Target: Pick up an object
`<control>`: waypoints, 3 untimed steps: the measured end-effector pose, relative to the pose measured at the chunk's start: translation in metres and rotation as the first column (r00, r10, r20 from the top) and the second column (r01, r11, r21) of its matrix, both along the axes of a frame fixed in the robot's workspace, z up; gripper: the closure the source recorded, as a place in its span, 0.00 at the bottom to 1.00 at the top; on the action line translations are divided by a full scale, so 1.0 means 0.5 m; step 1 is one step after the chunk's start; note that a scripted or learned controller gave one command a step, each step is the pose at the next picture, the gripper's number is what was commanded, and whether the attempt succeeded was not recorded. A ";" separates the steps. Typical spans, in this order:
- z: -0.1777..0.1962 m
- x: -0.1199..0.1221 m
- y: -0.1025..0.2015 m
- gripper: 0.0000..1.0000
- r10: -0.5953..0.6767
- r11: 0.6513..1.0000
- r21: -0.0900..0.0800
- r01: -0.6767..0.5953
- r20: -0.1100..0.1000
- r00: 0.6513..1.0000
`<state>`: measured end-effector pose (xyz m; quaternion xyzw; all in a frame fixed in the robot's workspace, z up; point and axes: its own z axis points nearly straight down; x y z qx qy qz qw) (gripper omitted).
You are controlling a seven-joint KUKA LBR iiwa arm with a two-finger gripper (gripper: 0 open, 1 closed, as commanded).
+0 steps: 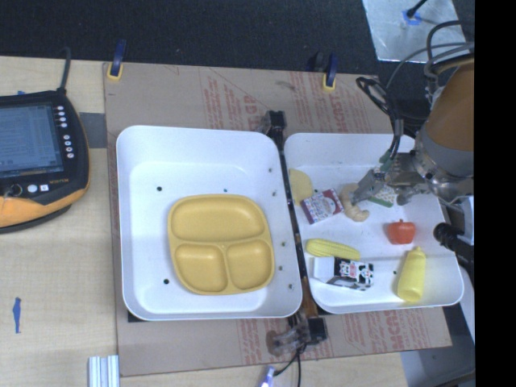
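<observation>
Hovering low in the right white plastic bin — two-finger gripper over the small beige lump; jaw state impossible to tell. Best centred before closing — nudging risked.

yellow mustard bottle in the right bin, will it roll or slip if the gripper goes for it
The yellow mustard bottle lies on its side near the right bin's front corner, so a nudge may well roll it. Its rounded, smooth-looking body could slide out between the fingers. It looks like a plastic toy, so probably light and fairly stiff.

The right bin is crowded with small items; its upper left corner lies bare.
</observation>
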<state>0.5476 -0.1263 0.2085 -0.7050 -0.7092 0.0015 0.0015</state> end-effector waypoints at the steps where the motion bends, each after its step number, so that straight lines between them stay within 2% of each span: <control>1: -0.220 0.081 -0.114 0.00 0.000 1.000 -0.005 0.000 0.013 1.000; 2: -0.234 -0.128 -0.173 0.00 -0.001 1.000 -0.001 0.001 -0.001 1.000; 3: -0.233 -0.008 -0.171 0.00 0.002 1.000 -0.001 -0.002 0.001 1.000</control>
